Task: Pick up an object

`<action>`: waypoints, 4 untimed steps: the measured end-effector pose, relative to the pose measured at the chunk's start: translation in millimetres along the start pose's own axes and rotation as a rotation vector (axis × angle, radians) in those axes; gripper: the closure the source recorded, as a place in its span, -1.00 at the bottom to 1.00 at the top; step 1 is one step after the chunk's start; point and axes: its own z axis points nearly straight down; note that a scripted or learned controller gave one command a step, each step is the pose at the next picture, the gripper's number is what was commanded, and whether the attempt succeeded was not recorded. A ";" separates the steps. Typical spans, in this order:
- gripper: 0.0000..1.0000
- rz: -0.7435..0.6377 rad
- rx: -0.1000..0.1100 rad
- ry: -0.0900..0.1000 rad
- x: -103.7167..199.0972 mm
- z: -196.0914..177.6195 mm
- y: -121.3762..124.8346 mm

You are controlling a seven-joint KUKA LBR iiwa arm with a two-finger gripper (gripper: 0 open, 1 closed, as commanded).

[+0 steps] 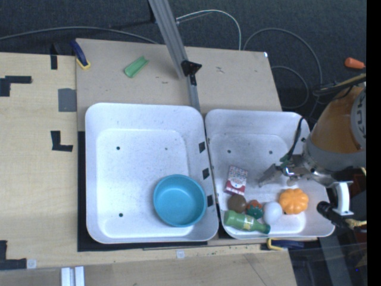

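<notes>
**Gripper low in the right bin, above the toy pile**

The grey two-finger gripper [275, 174] sits inside the right shallow white bin [250, 124], fingers spread apart and holding nothing. Just beside it lies the orange plastic pumpkin [294, 201]; the small red-and-white carton [236, 180] is near. A round blue bowl [179, 199] rests in the left white bin [119, 124].

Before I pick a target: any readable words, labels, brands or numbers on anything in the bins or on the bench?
None can be read.
Small red and white carton in the right bin: printed face, too small and blurred to read.
Green bottle in the same bin: a pale band that may be a label, no legible text.
Blue bowl, orange pumpkin-shaped toy, green block on the bench: no markings visible.
</notes>
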 end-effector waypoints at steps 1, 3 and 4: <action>1.00 -0.001 -0.004 -0.001 0.1 -13.0 1.5; 1.00 0.000 -0.009 -0.002 -5.8 -87.1 8.9; 1.00 -0.006 -0.008 0.000 50.4 -100.0 7.5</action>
